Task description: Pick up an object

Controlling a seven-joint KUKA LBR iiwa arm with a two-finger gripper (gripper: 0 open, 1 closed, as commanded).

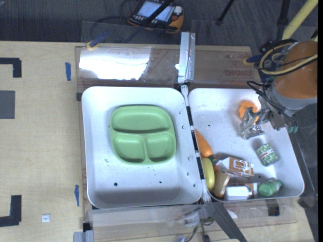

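We see the metal two-finger claw (251, 125) low in the shallow white right bin (222, 102), beside a small orange object (246, 107); whether it is apart or together we cannot tell.

The arm (295, 77) reaches in, gripper (251, 126) pointing down.

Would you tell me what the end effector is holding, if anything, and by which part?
Cannot be told: the end effector sits against an orange object, with no grip visible.
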